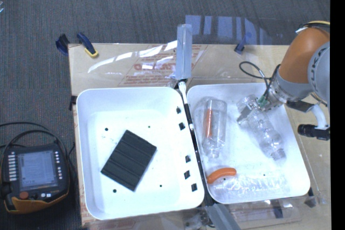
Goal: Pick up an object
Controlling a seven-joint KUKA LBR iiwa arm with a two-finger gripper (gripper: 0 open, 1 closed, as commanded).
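On the bench, seen from the one overhead camera, two shallow white bins sit side by side. Left bin (86,116) holds a flat black ribbed pad (129,160), lying at a slant near its middle. Right bin (302,169) holds a clear plastic bottle with an orange item inside (211,125), a second clear plastic bottle (268,137) lying diagonally, a small orange carrot-shaped piece (221,174) near the front edge, and a crumpled clear wrapper (253,183) just beside it. Gripper (252,110) is lowered at the upper end of the second bottle; its opening and any hold cannot be told from this view. Assessed risk: the transparent, rounded bottle could roll or slip out sideways on closing, and a grasp placed so near its end could let it tip away on lifting
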